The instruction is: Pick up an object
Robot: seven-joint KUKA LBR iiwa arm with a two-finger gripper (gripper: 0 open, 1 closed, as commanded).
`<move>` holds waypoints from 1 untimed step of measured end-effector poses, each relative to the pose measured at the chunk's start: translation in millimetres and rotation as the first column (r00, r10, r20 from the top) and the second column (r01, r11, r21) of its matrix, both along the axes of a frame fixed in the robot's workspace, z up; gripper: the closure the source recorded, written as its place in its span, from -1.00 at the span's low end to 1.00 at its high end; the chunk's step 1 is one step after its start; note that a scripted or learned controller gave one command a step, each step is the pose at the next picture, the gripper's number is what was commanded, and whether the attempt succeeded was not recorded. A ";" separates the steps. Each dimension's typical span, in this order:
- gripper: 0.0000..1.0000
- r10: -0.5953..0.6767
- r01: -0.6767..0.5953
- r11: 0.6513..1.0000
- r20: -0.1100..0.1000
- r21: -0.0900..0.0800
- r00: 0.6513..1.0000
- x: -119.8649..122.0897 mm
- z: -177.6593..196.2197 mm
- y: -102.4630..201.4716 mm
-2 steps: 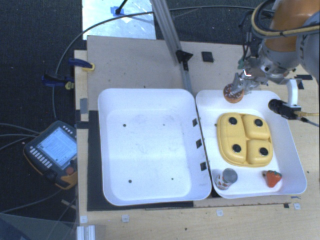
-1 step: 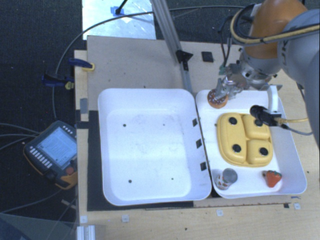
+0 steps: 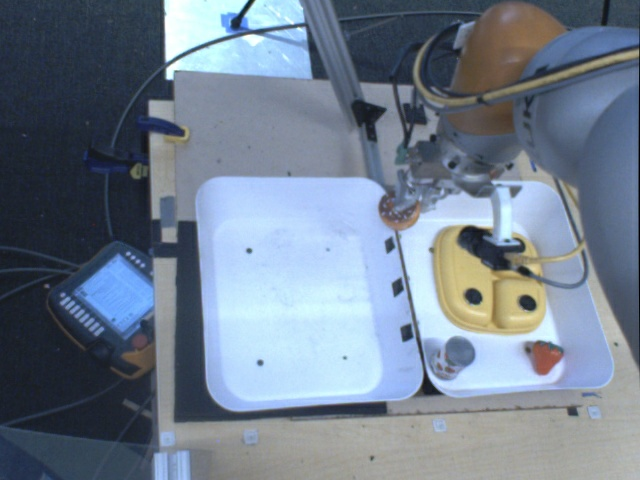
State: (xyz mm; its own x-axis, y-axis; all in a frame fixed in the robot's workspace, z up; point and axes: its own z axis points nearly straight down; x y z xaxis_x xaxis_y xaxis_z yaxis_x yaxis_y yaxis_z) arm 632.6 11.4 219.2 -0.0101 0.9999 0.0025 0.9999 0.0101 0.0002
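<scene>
My gripper (image 3: 404, 204) hangs over the back end of the rim shared by the two bins. A small brown ring-shaped piece (image 3: 398, 214), like a toy doughnut, sits between its fingertips, so the gripper is shut on it. The piece overlaps the back corner of the left bin (image 3: 300, 368). In the right bin (image 3: 585, 298) lie a large yellow moulded object (image 3: 480, 293) with dark holes, a small grey-topped can (image 3: 453, 356) at the front, and a red-orange strawberry-like toy (image 3: 545, 356) at the front right.
The arm's orange band and grey body cover the back right of the bench. A slanted metal pole (image 3: 335, 58) rises behind the bins. A teach pendant (image 3: 105, 303) lies left of the bench, and blue clamps (image 3: 160, 128) grip its left edge.
</scene>
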 end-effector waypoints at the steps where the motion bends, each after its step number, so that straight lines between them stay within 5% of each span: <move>1: 1.00 0.000 0.000 1.000 0.000 0.000 1.000 -8.5 -7.1 56.9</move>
